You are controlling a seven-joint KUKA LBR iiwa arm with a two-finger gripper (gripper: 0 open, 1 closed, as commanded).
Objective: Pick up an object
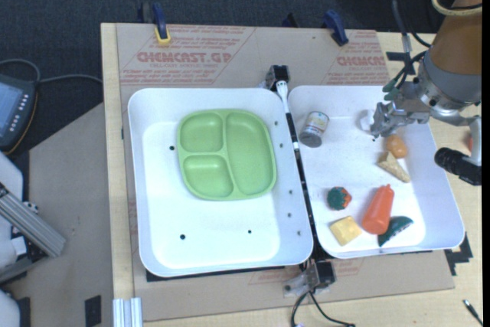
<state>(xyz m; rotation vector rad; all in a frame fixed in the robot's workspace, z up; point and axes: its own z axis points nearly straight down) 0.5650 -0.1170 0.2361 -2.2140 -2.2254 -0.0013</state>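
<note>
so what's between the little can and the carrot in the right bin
In the camera view, the small green and red toy lies roughly between the can and the carrot; the rest is bare white bin floor.

The brown bench board (230, 50) carries red printed lettering behind the bins. The left patch (184, 56) reads "CHEMCAST G P", with a smaller line beneath too fine to read. A slanted red patch (360, 57) at right is illegible.
</note>
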